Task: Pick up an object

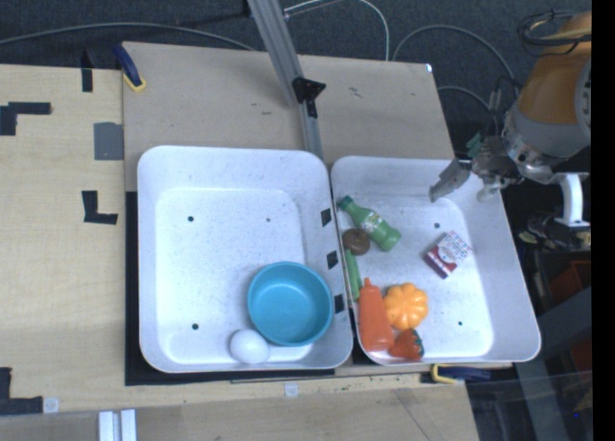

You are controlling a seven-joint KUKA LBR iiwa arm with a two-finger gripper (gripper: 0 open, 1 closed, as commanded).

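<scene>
My gripper [468, 186] hangs over the far right corner of the right bin [500, 266], open, with nothing between its fingers. Below it and to the left lies a red and white packet [448, 254]. A green bottle [369, 223] lies near the bin's left wall with a small brown object [356, 240] beside it. At the bin's front are an orange pumpkin [405, 305], a long orange-red item [374, 317] and a small red piece [409, 344]. A thin green item [353, 276] lies along the left wall.
The left bin [173, 237] holds a blue bowl [288, 302] and a white ball [249, 344] at its front right. A grey pole [274, 26] slants down to the bins' shared far edge. Cables lie behind the bench.
</scene>
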